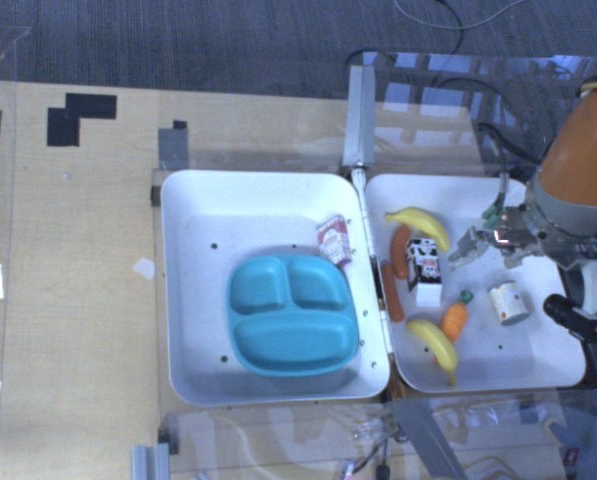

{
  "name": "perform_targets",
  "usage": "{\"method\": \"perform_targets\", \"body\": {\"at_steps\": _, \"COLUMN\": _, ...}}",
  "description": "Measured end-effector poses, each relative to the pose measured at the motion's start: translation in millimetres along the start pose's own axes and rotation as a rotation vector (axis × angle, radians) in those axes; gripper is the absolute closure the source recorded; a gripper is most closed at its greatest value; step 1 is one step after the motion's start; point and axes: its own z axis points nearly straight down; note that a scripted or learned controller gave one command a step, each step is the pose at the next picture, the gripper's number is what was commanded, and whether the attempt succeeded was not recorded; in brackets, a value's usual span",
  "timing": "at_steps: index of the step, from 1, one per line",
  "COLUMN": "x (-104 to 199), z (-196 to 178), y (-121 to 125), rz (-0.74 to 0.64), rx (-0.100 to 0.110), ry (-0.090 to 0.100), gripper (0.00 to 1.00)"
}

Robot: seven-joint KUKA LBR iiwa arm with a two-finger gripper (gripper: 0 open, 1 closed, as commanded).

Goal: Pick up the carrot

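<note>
The carrot (455,321) is small and orange with a green top. It lies in the right bin (538,363), near its middle, with the green end pointing up and to the right. My gripper (489,250) hangs above the bin, up and to the right of the carrot and clear of it. Its two grey fingers (464,250) are spread apart with nothing between them, so it is open.
Around the carrot lie a banana (433,343) just below it, a black-and-white carton (425,265), a red sausage (397,271), a second banana (419,223) and a white cup (508,303). The left bin (193,268) holds a blue divided plate (293,313) and a red packet (333,240).
</note>
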Motion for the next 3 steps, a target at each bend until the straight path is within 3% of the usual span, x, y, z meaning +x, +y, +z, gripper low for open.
{"method": "perform_targets", "body": {"at_steps": 1, "x": -9, "z": 105, "y": -37, "rz": -0.347, "rx": -0.009, "ry": -0.004, "gripper": 0.00}}
{"method": "perform_targets", "body": {"at_steps": 2, "x": -8, "z": 93, "y": -34, "rz": -0.348, "rx": -0.018, "ry": -0.005, "gripper": 1.00}}
{"method": "perform_targets", "body": {"at_steps": 3, "x": 56, "z": -24, "y": -15, "rz": -0.355, "rx": -0.005, "ry": -0.002, "gripper": 1.00}}
